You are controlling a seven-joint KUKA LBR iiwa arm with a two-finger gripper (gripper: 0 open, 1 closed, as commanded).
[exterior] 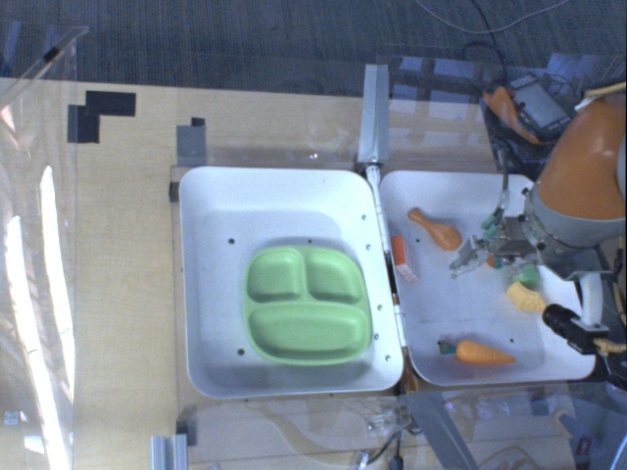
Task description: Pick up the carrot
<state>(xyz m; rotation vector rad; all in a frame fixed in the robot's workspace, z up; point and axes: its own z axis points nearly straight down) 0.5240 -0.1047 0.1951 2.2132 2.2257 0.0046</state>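
On the left side of the table (118,292) we see the left bin (206,213), and in it lies a green plate (308,304) with three compartments, a little toward the near right part of the bin. Just right of the wall between the two bins, inside the right bin (431,292), a small orange and white stick (400,258) lies close along that wall. Further right, in the far part of this bin, there is a tan object shaped like a chicken leg (437,228). The carrot (477,352) lies near the front wall of the right bin, its green end to the left and its tip pointing right, with nothing touching it. Above the middle right of the bin hangs the pincer (480,248), well apart from the carrot; we cannot tell if it is released or clenched. Just beside it, to the near right, lies a yellow corn piece (526,298) with a green end. The grey and orange arm (583,179) comes in from the right edge.
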